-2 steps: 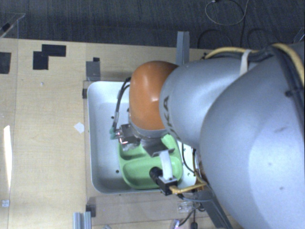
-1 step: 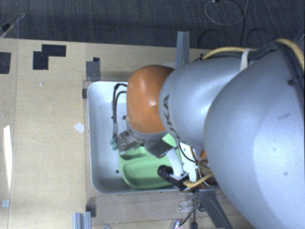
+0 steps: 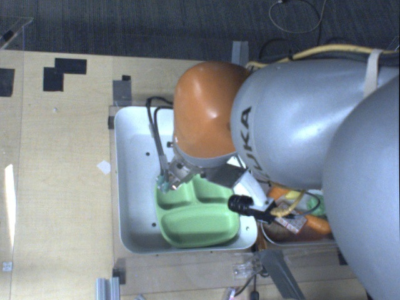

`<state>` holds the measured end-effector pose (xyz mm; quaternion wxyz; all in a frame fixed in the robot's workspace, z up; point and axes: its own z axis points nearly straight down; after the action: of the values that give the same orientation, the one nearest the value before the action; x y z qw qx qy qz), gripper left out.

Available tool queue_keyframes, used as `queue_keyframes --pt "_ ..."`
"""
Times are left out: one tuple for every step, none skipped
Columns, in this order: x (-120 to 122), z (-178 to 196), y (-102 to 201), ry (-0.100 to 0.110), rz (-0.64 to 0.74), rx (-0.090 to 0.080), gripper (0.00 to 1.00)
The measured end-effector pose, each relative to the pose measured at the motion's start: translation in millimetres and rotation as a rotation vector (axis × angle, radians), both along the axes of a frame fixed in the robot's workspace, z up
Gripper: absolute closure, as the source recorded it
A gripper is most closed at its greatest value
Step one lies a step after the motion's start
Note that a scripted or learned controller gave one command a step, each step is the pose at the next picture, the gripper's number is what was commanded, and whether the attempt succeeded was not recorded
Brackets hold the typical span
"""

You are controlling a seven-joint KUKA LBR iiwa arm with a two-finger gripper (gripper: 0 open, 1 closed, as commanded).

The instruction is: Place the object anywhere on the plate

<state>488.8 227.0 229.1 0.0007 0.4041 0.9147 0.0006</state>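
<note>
The big grey arm point(image 3: 312, 136) sweeps in from the right, its orange band point(image 3: 206, 108) hanging over the left bin point(image 3: 131, 186). In that bin's near right corner sits the green divided plate point(image 3: 200, 220), pressed close to the near wall. The gripper point(image 3: 170, 181) is down at the plate's far left corner, right over its rim; whether the jaws are open or closed, or what they might be carrying, can't be made out. Orange items point(image 3: 309, 225) crowd the right bin's near left corner.

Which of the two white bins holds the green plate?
The left bin holds the green plate, under the gripper. The right bin, mostly hidden by the arm, shows orange and yellow items instead.
</note>
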Motion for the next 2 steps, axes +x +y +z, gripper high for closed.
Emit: queue_keyframes --pt "0.9 89.4 -53.4 -0.003 0.069 0.0 1.0" --pt "0.0 -0.1 -95.9 0.002 0.024 -0.001 1.0"
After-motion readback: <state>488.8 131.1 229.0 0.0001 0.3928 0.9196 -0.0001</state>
